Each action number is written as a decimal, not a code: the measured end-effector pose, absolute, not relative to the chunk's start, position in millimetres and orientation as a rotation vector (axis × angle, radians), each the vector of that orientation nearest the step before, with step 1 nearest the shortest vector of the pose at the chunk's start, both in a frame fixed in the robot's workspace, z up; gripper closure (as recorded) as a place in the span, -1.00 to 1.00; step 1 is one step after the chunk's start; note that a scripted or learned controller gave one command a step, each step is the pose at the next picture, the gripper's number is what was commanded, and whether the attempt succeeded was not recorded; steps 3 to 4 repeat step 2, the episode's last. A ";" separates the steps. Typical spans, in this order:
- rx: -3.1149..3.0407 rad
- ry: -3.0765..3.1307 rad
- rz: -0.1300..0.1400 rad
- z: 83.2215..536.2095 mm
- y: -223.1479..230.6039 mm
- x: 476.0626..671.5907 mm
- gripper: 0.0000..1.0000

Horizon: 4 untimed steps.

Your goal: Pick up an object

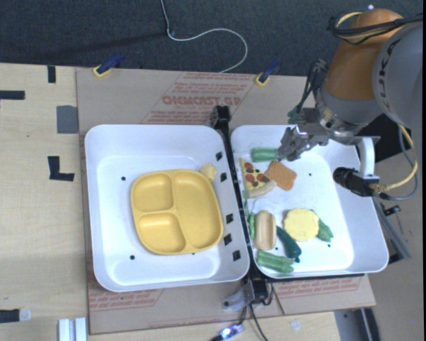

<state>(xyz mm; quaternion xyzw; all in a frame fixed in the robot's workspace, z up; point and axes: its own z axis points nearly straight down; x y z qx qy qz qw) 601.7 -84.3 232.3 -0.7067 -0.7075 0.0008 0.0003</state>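
My claw (292,146) hovers over toy food in the right bin (355,222), beside an orange piece (281,175); I cannot tell its grip state.

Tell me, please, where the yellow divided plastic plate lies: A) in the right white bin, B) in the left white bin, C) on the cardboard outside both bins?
B: the yellow divided plastic plate rests on the floor of the left white bin, while the toy foods lie in the right white bin.

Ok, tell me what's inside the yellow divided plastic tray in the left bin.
The yellow divided plastic tray shows three bare compartments. A small pale yellow piece sits at its upper right rim, outside it. Anything beneath the tray is covered.
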 end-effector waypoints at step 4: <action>-2.221 -2.221 0.004 218.7 -97.8 597.6 1.00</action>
